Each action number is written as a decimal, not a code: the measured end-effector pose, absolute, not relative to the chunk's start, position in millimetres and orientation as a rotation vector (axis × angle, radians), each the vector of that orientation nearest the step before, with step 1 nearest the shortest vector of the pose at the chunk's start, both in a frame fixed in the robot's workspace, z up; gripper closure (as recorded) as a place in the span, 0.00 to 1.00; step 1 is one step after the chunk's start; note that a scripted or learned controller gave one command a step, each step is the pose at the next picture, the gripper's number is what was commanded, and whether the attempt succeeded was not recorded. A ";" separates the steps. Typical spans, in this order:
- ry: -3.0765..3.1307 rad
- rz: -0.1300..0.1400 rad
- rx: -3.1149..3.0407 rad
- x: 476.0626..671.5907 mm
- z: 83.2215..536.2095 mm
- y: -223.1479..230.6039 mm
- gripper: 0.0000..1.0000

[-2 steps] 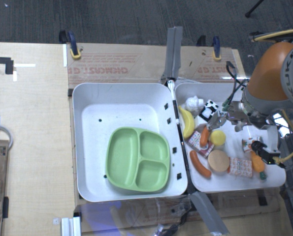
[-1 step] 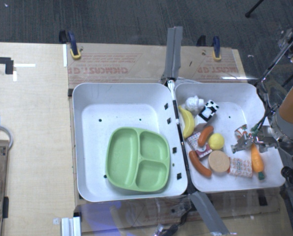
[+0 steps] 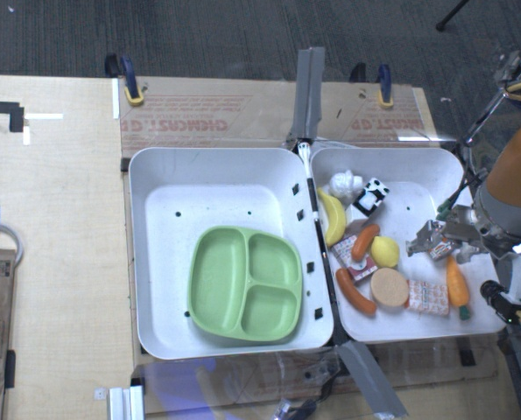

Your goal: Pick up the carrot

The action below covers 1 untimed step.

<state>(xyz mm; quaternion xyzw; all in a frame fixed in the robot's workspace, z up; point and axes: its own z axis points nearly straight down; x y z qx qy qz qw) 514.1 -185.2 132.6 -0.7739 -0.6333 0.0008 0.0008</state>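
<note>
The carrot [image 3: 457,283] is orange with a small green tip and lies near the right wall of the right bin [image 3: 418,171], pointing toward the front. My gripper [image 3: 426,249] hovers over the bin floor just left of and slightly behind the carrot's upper end. Its fingers look open, and nothing sits between them. The grey arm with its orange band [image 3: 510,182] comes in over the bin's right rim.
The right bin also holds a banana [image 3: 334,215], a lemon [image 3: 384,251], two orange-red sausages [image 3: 362,242] [image 3: 355,291], a round tan disc [image 3: 390,288], a patterned packet [image 3: 428,297], a white lump [image 3: 346,183] and a black-and-white toy [image 3: 372,195]. A green divided plate [image 3: 246,283] lies in the left bin [image 3: 155,234].
</note>
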 end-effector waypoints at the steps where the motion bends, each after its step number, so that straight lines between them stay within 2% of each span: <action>1: -1.969 -0.006 -2.430 483.7 90.3 -208.0 0.00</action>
